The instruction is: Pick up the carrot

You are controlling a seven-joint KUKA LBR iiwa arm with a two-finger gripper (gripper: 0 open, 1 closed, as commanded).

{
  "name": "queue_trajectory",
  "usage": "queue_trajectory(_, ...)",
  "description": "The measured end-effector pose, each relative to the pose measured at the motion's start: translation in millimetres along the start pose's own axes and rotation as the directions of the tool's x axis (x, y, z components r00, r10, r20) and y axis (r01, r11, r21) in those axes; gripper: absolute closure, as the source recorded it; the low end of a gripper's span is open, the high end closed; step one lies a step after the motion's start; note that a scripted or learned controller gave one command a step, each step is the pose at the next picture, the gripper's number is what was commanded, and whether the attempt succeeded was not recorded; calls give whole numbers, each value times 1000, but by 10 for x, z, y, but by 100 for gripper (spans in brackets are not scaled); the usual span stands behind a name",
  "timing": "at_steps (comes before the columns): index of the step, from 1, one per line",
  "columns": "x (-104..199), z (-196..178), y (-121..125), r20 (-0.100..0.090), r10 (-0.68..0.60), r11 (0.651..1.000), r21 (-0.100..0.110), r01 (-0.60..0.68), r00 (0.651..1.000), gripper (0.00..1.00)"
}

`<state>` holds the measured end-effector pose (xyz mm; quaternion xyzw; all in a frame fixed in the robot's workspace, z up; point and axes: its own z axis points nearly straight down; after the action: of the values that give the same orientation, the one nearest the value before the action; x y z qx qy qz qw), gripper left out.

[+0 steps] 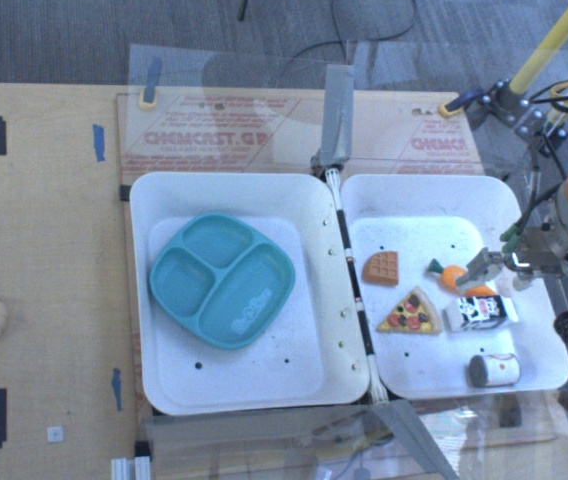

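Nearest to us, at the bottom of the right bin (534,368), we see a small can (492,370) lying on its side, grey with a white label. Just above it sits a little milk carton (480,311), white with black patches, and to its left a toy pizza slice (411,314) lies flat, its point aimed away from us.

A step farther in, we find the carrot (448,275): a short orange piece with a green top pointing left, lying in the middle of the right bin, just beyond the carton. The gripper (496,264) comes in from the right and sits low right beside the carrot. One grey finger reaches down to the carrot's right end, but we cannot tell whether the hand is open or closed, nor whether it touches the carrot. To the left of the carrot, well apart from it, a brown waffle (381,268) lies near the wall between the bins.

In the left bin (164,368) we see a teal plate (222,279) with three compartments, turned at a slant.

Farther back, clear plastic sheets (214,128) with red lettering lie behind both bins. At the far right, a yellow pole (559,30) slants upward beyond the bench.
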<state>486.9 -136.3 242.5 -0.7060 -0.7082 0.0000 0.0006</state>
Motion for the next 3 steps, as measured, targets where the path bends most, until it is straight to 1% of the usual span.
queue_trajectory(1,-82,1421,563,2,34,999,-15,-34,999,0)
queue_trajectory(2,-594,1261,1291,-5,-182,983,-5,182,983,0)
queue_trajectory(3,-625,1388,1133,-15,-162,986,-42,161,987,0)
